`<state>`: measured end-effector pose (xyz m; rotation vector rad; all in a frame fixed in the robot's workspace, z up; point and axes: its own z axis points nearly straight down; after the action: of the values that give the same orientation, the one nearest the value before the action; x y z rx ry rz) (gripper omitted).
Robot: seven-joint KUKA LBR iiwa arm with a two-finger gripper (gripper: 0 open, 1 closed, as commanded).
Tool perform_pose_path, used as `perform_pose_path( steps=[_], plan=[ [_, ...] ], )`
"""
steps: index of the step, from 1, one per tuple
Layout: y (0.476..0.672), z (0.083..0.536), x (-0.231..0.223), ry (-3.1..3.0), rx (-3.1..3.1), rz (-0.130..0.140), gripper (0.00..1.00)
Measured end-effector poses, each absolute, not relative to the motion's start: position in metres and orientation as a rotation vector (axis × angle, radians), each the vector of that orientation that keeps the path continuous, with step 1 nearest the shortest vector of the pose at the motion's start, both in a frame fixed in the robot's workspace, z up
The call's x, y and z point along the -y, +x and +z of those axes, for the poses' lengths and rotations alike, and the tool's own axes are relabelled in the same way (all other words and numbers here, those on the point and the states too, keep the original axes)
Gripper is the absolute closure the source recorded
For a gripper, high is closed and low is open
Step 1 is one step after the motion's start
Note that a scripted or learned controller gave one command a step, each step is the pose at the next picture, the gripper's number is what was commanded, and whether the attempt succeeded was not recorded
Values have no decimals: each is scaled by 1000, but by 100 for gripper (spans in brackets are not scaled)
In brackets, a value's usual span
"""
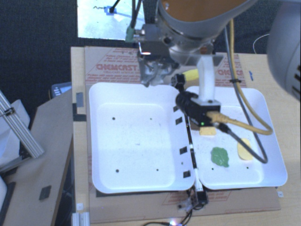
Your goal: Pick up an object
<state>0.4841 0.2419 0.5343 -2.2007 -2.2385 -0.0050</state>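
— Starting at the frame's lower right: what lies in the right bin point(275, 173)?
— A green lump point(219, 156), a pale yellow piece point(244, 151) beside it, and a small yellow block point(207, 131) just above.
— And the left bin point(101, 182)?
— Only dark specks.
— Gripper point(151, 78)?
— Upper centre, over the left bin's far rim. Jaw state: cannot tell; nothing seen held.
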Motion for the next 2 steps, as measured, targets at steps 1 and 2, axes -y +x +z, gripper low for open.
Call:
perform_pose_path(
  steps=[1,2],
  plan=[
    [487,535,-147,-2231,2215,-1,100],
    [486,535,-239,-2208,2234,-6,100]
  ],
)
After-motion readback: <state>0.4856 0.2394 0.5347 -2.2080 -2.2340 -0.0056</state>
